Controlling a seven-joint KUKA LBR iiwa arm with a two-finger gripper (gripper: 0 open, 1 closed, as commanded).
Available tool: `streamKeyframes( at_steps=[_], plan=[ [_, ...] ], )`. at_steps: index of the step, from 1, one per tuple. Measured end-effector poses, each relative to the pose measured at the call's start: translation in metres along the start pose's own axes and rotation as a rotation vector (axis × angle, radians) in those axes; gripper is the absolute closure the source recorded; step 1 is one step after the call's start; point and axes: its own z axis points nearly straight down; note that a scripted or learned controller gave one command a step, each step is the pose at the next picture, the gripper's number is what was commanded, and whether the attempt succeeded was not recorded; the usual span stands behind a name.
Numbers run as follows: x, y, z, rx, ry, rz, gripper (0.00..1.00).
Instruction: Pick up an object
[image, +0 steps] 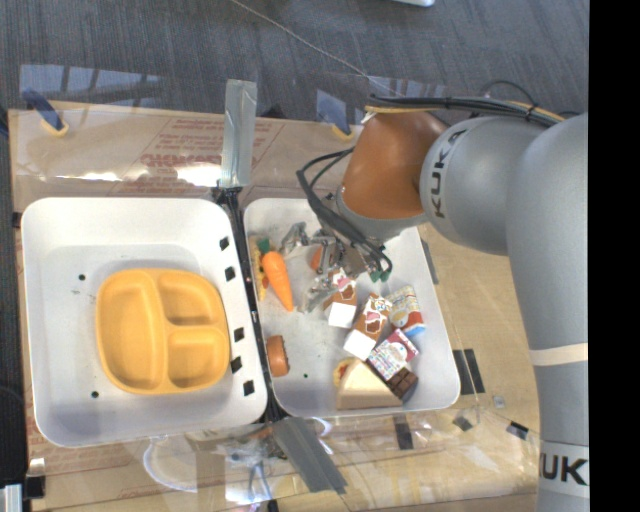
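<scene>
Two white bins sit side by side on the bench. Left bin (60, 230) has just one thing in it, a yellow divided tray (160, 328) lying flat around the middle. Right bin (440, 375) is where all the clutter is: a carrot (277, 279) near its left wall with the green end pointing away from the camera, a small brown round piece (277, 355) below that, right against the divider, and a bunch of little packets and blocks (385, 335) piled toward the near right corner, with a tan wedge (362, 388) at the front edge.

Arm (490, 190) comes in from the right and hangs over the far half of the right bin, orange band covering a good part of it. Gripper (330, 268) is down among the toys, just right of the carrot and close above the packets. Can't tell whether the fingers are apart or together, it's a tangle of metal and cables there, and nothing is visibly caught between them.

Tape strips (238, 130) and plastic sheeting cover the cardboard around the bins.
</scene>
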Motion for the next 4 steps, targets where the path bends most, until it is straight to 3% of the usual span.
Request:
streamKeyframes(
  at_steps=[1, 2, 3, 4],
  plan=[
    [-0.001, 0.001, -0.011, 0.0, -0.001, -0.004, 1.0],
    [-0.04, 0.019, -0.102, 0.001, -0.002, -0.156, 1.0],
    [-0.031, -0.009, -0.132, 0.0, 0.002, -0.137, 1.0],
    [-0.034, 0.006, -0.092, -0.005, 0.007, -0.161, 1.0]
  ],
)
